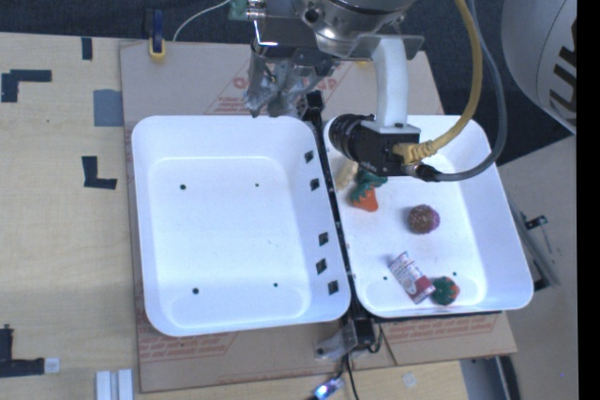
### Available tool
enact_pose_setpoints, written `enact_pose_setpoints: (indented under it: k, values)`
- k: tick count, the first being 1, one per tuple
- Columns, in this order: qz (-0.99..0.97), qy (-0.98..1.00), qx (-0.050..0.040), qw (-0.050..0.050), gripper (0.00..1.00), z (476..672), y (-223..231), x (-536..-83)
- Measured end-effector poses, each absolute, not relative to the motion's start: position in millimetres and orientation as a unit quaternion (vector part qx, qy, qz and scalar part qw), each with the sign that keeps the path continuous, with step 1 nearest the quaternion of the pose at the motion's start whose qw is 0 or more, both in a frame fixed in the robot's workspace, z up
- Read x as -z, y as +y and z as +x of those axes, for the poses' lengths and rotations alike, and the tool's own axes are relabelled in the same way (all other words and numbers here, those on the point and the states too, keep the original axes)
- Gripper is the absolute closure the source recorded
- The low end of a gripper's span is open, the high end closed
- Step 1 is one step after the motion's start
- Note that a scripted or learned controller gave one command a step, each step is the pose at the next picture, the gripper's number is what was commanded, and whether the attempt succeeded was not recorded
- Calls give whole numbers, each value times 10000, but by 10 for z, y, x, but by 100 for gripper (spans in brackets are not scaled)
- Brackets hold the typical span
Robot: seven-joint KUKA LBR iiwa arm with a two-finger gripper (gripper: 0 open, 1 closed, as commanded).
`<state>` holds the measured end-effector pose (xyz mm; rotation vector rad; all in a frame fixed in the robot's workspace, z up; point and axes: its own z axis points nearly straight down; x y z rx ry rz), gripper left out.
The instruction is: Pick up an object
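Gripper (281,94) hangs over left bin's (187,122) far rim, can't tell if open or holding anything, w/ speckled ball (423,218), red packet (408,274) etc. lying in right bin (473,201), so prob. nothing picked yet.

Floor of left bin (225,229) wide open, drop in anywhere. In right bin (473,225), carrot toy (366,196) sits far left, ball (423,219) mid, packet (406,275) and strawberry (445,290) together at near edge; right side free.

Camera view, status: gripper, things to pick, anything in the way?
Gripper over far rim of left bin. Orange toy, speckled ball, packet, red toy in right bin. Packet close beside red toy.
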<state>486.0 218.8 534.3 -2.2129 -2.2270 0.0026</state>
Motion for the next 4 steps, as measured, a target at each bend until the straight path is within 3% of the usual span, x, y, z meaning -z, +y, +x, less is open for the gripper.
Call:
enact_pose_setpoints:
  k: [1, 2, 3, 4]
  values:
    - [-7062, -7080, -6, 1, 100, 4963, 2339, -5340]
    - [-7072, -7070, -13, -3, 100, 5274, 2329, -5205]
    - [-7064, -7078, -5, 4, 100, 4829, 2243, -5359]
    - [-7074, -7068, -2, -8, 100, 5407, 2332, -5336]
